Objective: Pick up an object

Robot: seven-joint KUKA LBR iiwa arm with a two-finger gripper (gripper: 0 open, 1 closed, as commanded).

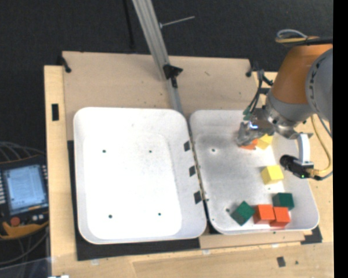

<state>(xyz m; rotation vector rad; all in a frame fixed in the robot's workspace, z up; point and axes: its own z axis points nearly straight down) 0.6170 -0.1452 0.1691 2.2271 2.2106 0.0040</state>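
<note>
Overhead, camera view: gripper (pixel 247 134) down low in right bin (pixel 220 172), near its upper-right part, right over a small cluster. Under and beside the tips, an orange block (pixel 247 145) and a yellow block (pixel 264 141), touching or nearly so; orange one mostly covered by the gripper, just a sliver poking out on its lower edge, so shape and long axis not readable. Yellow one by the gripper part-hidden too, looks like a small cube, edges turned a bit vs. bin walls. Can't tell whether anything sits btw the tips, nor how wide the gripper stands, too small and blurred.

Elsewhere in right bin: second yellow cube (pixel 272 174) alone, mid-right, slightly rotated. Along lower edge, a green block (pixel 242 212) turned diamond-wise, then two orange cubes (pixel 264 213) (pixel 281 215) side by side, touching, w/ a dark green cube (pixel 284 200) just above them. All roughly cubic, no clear long axis.

Left bin (pixel 130 172) white, w/ a few dark specks. Arm (pixel 296 80) w/ orange band cut off at right edge. Slanted metal pole (pixel 153 36) crossing bench top. Handheld screen unit (pixel 20 190) at far left, part cropped.
</note>
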